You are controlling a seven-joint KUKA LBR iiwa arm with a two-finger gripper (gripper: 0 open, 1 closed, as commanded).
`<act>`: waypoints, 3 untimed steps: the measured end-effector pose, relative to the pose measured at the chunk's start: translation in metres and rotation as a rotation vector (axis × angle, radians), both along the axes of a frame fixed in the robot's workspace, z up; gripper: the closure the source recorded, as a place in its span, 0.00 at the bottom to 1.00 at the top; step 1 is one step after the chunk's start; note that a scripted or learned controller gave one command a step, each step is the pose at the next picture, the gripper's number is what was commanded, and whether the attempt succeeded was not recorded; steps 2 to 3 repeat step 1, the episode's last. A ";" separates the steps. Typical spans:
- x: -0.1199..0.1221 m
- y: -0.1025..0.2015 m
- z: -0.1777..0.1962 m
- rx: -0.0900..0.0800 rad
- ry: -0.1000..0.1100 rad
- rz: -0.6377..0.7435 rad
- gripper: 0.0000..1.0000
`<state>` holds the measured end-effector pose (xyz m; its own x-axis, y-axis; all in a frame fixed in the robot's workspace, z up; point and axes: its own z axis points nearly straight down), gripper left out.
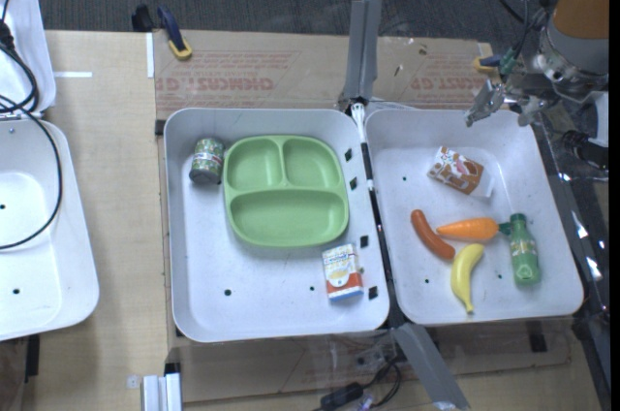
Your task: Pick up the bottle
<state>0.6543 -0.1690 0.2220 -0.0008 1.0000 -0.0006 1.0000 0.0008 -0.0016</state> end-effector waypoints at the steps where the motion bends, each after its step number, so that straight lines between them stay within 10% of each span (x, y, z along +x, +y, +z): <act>1: -0.053 -0.053 -0.063 0.001 0.001 -0.068 0.00; 3: -0.053 -0.053 -0.063 0.001 0.001 -0.068 0.00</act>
